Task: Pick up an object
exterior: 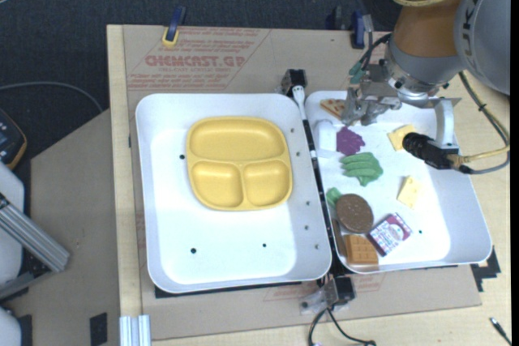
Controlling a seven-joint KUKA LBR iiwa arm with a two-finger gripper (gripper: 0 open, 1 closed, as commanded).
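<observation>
Yellow tray [238, 161] in left bin [162, 198], toys right

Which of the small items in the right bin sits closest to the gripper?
The purple piece, directly below the gripper; the green piece lies farther down.

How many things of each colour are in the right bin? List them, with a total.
Purple: 2, a lump and a packet
Green: 2, a large piece and a small piece
Yellow: 2, a wedge and a chunk
Brown: 2, a disc and a waffle
Orange: 1, a slice
Total: 9
</observation>
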